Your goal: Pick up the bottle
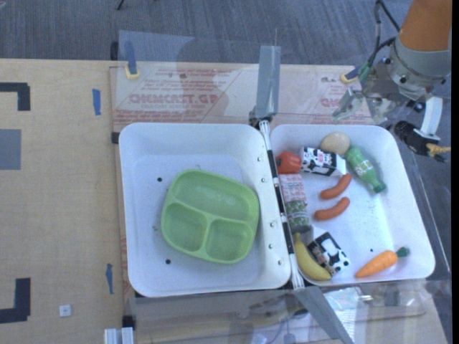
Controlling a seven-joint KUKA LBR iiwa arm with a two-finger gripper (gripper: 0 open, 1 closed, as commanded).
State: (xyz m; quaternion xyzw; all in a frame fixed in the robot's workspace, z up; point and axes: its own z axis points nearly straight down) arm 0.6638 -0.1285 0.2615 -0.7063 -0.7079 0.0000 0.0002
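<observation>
Surface: pale wood, bearing two shallow white bins side by side.
Left bin: one green divided plate.
Right bin: mixed toy food, loosely scattered.
Bottle: green, lying on its side near the right bin's far right corner, cap end pointing toward the near right.
Bottle's neighbours: a pale round potato just beside its far end; a black-and-white carton near its left; two sausages nearer the middle.
Other contents: tomato, snack packet, banana, second carton, carrot.
Claw: above the far rim of the right bin, away from the bottle; whether released or clenched cannot be told.
Step in hand: approach, judged barely begun.
Advice: come down over the bottle's middle, closing across its narrow width, clear of potato and bin wall.
</observation>
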